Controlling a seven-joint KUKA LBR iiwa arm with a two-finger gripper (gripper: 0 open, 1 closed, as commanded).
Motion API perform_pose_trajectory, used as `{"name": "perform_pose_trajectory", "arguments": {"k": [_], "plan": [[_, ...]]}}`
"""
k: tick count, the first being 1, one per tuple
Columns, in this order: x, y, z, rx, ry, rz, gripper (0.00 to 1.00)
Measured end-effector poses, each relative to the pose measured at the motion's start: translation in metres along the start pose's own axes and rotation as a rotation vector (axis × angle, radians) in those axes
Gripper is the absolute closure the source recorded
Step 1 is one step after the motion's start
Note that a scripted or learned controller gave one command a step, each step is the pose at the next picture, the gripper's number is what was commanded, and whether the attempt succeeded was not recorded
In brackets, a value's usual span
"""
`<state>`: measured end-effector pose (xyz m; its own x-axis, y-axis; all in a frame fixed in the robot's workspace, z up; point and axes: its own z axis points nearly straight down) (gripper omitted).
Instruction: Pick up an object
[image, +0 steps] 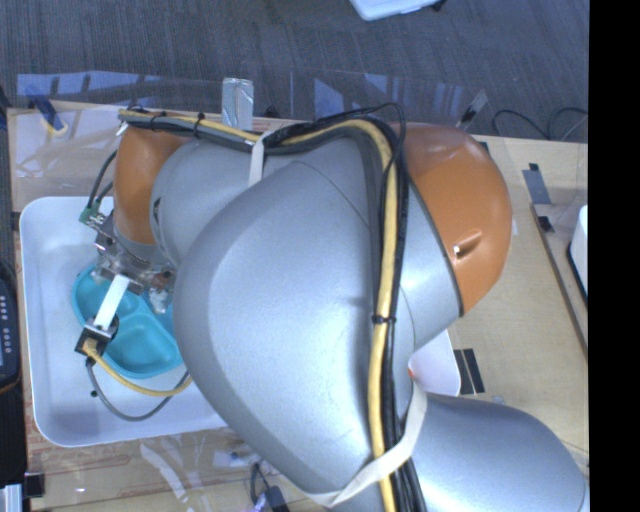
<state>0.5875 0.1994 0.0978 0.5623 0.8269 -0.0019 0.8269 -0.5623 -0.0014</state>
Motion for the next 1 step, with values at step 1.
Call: {"name": "perform_pose_trajectory", "arguments": {"k": [1], "plan": [[-0.0029, 0.0002, -0.0031, 0.002, -0.012, -0.005, 1.00]]}}
